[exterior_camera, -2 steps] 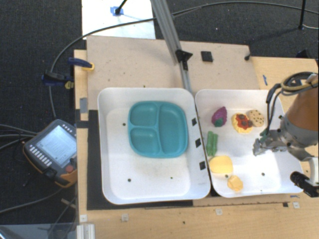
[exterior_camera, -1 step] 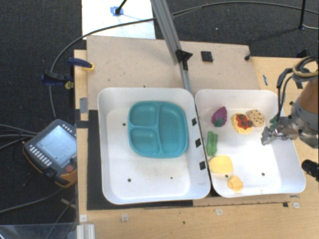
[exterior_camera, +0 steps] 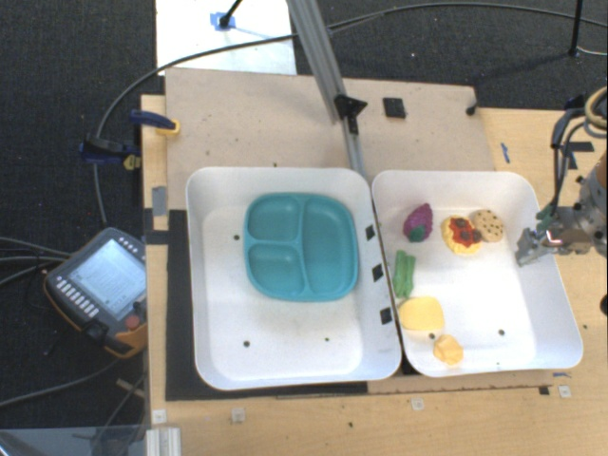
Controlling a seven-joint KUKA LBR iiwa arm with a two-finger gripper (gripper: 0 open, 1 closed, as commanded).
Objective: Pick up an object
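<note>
The right bin [exterior_camera: 513,283] holds several toy foods: a purple piece [exterior_camera: 418,221], a red and yellow pizza-like piece [exterior_camera: 463,235], a cookie [exterior_camera: 488,223], a green pod [exterior_camera: 405,273], a yellow piece [exterior_camera: 421,313] and a small orange piece [exterior_camera: 447,350]. My gripper [exterior_camera: 532,246] hangs over the bin's right rim, well to the right of the cookie, with nothing seen between its fingers.
The left bin [exterior_camera: 218,331] bears a teal divided plate [exterior_camera: 301,246]. A slanted metal pole [exterior_camera: 323,55] runs down to the bins' shared back edge. A teach pendant [exterior_camera: 100,288] lies left of the bench, with cables around it.
</note>
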